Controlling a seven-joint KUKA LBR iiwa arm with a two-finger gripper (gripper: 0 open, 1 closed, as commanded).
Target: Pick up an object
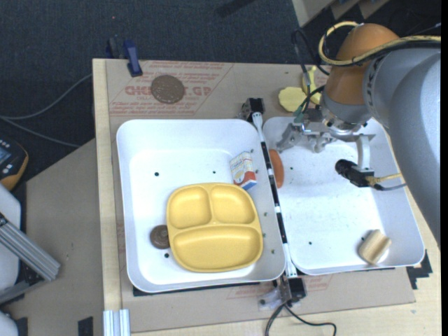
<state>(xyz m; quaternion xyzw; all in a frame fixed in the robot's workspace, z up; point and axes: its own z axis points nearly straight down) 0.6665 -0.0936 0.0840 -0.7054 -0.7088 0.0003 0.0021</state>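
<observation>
My gripper (308, 137) hangs low over the far left corner of the right bin (336, 257), under the orange band of the wrist. Nothing can be seen held in it. An orange rounded object (277, 168) lies against the right bin's left wall, a short way to the near left of the gripper. A tan block (374, 246) rests in that bin's near right corner. The left bin (140, 152) holds a yellow divided plate (213, 226), a small white carton with red and blue print (243, 169) and a brown disc (159, 236) beside the plate.
A yellow object (290, 98) lies on the bench just behind the right bin. A brown disc (166, 88) and a blue clip (131, 57) sit on the board behind the left bin. The grey arm covers the right bin's far right side.
</observation>
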